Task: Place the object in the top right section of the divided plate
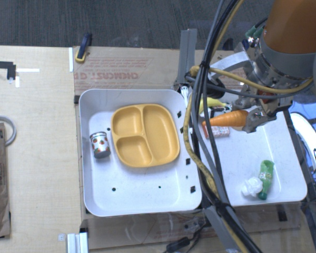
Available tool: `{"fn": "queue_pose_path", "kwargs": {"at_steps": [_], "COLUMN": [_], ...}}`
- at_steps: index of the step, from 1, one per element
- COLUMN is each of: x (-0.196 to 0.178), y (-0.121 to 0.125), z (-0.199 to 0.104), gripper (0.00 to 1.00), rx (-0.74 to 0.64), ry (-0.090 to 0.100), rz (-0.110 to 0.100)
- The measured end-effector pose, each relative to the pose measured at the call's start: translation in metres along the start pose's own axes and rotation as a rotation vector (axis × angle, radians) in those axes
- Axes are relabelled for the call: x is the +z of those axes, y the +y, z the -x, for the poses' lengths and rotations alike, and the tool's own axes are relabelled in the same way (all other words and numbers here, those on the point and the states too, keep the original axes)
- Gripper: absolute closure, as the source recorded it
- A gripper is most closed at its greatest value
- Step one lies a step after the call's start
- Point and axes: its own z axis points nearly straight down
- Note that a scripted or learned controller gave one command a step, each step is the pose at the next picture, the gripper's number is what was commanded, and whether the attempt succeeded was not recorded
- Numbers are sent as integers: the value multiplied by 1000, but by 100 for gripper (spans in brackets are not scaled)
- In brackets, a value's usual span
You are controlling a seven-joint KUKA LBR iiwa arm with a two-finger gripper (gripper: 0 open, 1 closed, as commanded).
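Your gripper [251, 121] is hanging over the upper left part of the right bin [284, 196], and its fingers are pinching the thick end of the carrot [227, 118]. The carrot is lying level, its thin tip pointing toward nine o'clock, at the divider between the bins. Cables are crossing that area, so the exact contact is hard to make out; it looks like a hold at the very end, not the middle.

You are probably handling a light, stiff, smooth toy carrot. It is tapered, so it could be sliding or swinging in an end grip. A hold nearer the thick middle would be steadier, but you are working with what you have.

The divided plate [146, 135] is sitting in the left bin [137, 202], toward nine o'clock from the gripper. Judging by the view, the target section is the tall one on the plate's three o'clock side, next to the shared bin walls. The carrot is long, so you should be lining it up along that section's length.

A small can [99, 144] is standing just beside the plate at its nine o'clock edge, well away from your path. A green-and-white packet [259, 181] is lying at five o'clock in the right bin. Be clearing the bin rims and cable bundle as you cross.
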Motion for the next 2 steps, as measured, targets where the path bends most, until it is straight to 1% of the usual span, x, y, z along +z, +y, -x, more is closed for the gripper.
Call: {"fn": "queue_pose_path", "kwargs": {"at_steps": [1, 2], "x": [-8, 172], "y": [0, -52], "z": [-1, -10], "gripper": [100, 100], "rx": [3, -3], "ry": [-4, -2], "rz": [5, -1]}}
